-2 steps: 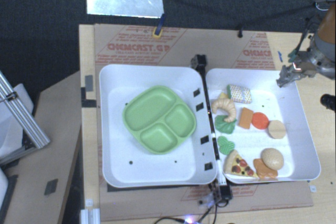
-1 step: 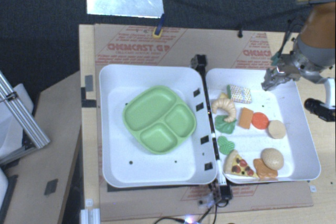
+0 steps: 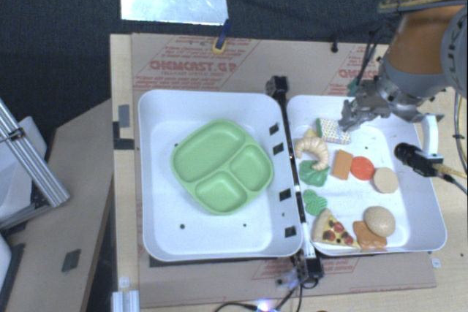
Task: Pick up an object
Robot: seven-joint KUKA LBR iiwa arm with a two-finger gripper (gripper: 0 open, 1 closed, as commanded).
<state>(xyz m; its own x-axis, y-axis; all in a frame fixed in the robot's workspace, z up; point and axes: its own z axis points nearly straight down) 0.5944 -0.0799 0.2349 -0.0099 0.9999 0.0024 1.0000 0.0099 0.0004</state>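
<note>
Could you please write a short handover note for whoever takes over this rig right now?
Gripper: hovering over the back of the right bin, just above the checkered wafer; nothing visibly held.
Right bin: croissant, orange block, red tomato slice, green leaves, pizza slice, bread rolls.
Left bin: green divided plate.
Done: nothing picked yet.
Left: descend, grasp one item, probably the wafer, and lift.

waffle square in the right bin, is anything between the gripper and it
Nothing visible is. The gripper hangs right over the waffle square near the right bin's far edge. The croissant lies just beside it toward the divider, close enough to get bumped.
</note>
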